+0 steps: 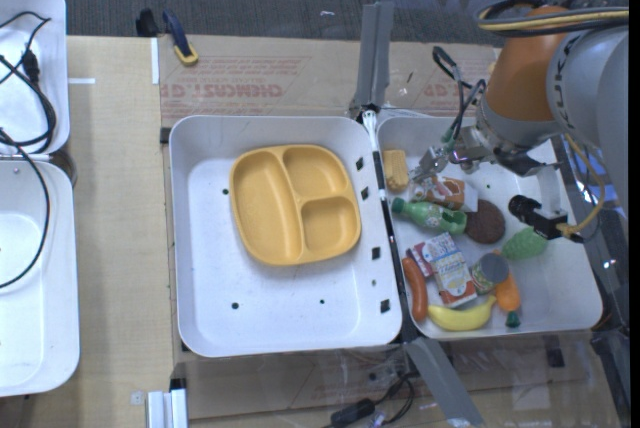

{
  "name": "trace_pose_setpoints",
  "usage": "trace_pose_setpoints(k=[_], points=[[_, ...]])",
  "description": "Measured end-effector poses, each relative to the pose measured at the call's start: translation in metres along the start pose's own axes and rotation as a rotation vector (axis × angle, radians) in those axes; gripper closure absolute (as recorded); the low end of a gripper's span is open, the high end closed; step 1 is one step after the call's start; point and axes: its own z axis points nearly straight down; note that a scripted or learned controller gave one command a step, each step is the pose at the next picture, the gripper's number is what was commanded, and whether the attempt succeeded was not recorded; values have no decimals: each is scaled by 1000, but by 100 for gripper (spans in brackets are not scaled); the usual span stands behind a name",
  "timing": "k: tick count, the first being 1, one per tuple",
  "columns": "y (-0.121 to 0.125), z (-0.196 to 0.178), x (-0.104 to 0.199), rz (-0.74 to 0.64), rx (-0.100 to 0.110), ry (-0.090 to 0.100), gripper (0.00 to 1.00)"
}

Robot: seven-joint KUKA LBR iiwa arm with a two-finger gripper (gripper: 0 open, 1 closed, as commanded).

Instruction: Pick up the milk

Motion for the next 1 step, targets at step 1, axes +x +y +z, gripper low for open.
trace_pose_setpoints(k=[1], points=[[4,-14,1,1,-8,3,100]])
